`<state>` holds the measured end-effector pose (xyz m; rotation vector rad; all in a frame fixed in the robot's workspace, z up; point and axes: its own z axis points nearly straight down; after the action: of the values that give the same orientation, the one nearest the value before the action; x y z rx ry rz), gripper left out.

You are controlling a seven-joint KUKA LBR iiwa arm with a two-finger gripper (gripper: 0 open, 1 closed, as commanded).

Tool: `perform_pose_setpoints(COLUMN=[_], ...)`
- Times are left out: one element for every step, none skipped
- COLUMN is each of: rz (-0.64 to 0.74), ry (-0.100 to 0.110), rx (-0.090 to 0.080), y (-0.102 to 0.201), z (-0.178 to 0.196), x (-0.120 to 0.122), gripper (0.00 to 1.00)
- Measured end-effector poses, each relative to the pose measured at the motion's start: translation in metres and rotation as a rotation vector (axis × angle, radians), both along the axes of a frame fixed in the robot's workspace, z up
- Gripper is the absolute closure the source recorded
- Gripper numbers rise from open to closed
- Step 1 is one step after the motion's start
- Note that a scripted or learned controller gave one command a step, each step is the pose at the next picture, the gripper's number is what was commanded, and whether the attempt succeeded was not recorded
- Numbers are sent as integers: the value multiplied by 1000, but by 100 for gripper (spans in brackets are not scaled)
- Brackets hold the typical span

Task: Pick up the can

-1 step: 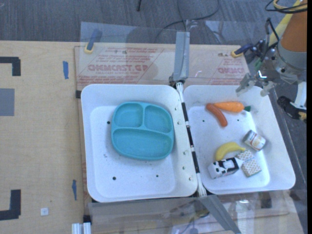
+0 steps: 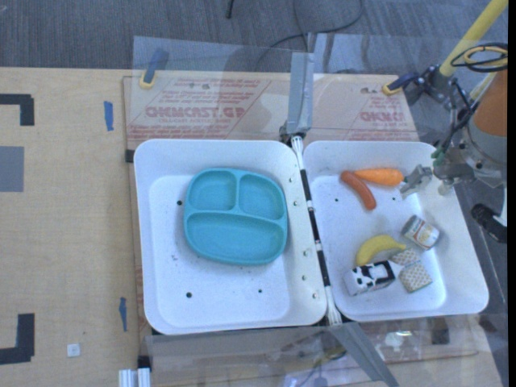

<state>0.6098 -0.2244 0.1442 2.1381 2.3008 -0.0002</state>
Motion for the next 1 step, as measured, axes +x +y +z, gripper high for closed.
perform_pose_setpoints(rz=[-53], ry=[-5], rx=[10], y=[8], z=[-50], x=[-50], gripper=[0])
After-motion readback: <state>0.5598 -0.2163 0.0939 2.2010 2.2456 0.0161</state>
